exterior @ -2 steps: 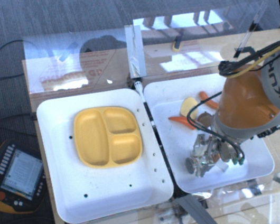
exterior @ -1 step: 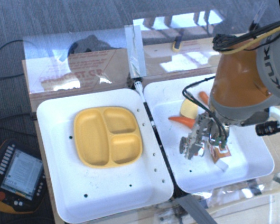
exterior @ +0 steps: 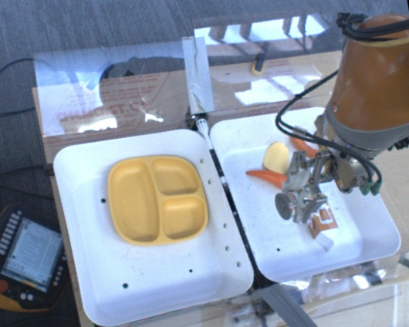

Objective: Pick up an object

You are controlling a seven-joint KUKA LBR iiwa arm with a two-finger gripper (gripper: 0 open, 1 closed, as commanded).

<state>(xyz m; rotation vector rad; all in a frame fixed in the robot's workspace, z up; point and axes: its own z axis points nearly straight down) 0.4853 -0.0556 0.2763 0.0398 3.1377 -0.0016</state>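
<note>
In the right bin (exterior: 367,243) lie an orange carrot (exterior: 266,177), a pale yellow rounded piece (exterior: 275,157) just above it, and a small red and white packet (exterior: 323,222) nearer the front. Another orange piece (exterior: 303,144) peeks out beside the arm. My gripper (exterior: 299,203) hangs over the middle of this bin, just right of the carrot and above the packet. Its metal parts hide what lies directly under it.
The left bin (exterior: 99,279) holds a yellow divided plate (exterior: 157,198). A raised divider (exterior: 224,186) separates the two bins. Clear panels stand behind both bins. A teach pendant (exterior: 17,258) with cables lies on the floor at the far left.
</note>
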